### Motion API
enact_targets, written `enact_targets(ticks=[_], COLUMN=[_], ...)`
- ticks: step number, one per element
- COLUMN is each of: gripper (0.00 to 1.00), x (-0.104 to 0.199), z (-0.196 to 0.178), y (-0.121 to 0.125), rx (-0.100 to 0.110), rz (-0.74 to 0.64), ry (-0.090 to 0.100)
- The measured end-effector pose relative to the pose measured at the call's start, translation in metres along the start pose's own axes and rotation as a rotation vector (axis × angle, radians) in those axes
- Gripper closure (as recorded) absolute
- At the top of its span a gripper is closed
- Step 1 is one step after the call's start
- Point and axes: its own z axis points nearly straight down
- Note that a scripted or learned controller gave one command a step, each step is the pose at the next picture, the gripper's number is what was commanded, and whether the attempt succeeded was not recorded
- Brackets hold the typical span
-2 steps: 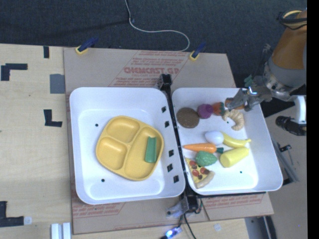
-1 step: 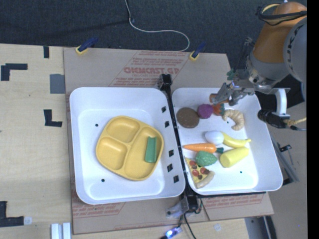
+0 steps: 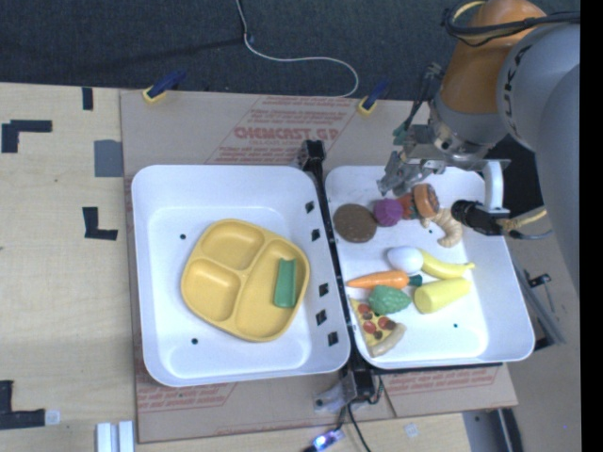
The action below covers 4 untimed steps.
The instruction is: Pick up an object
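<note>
My gripper (image 3: 399,183) hangs over the far left part of the right bin (image 3: 490,347), open, with nothing between its fingers. Just below it lie a purple toy (image 3: 388,212) and a brown round cookie (image 3: 355,222). An orange-and-brown toy (image 3: 426,201) and a beige piece (image 3: 448,230) lie to its right. Nearer the front are a white egg (image 3: 405,257), a carrot (image 3: 380,279), a banana (image 3: 445,267), a yellow chunk (image 3: 441,295), a green vegetable (image 3: 389,299) and a pizza slice (image 3: 377,329).
The left bin (image 3: 160,347) holds a yellow divided plate (image 3: 236,285) with a green piece (image 3: 285,282) in its right compartment. A black clamp strip (image 3: 325,252) runs between the bins. The grey arm (image 3: 537,55) looms at the right.
</note>
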Motion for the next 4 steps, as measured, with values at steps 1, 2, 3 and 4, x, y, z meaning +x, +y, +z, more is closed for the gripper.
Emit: enact_targets(ticks=[1,2,3,4], gripper=[1.00,1.00,1.00,1.00], x=[0.043,0.045,0.045,0.036], z=[-0.023,-0.004,-0.012,-0.020], y=[0.012,0.008,0.006,0.018], rx=[-0.003,0.002,-0.001,-0.002], rz=[0.000,0.005,0.005,0.005], ry=[0.001,-0.002,-0.002,-0.002])
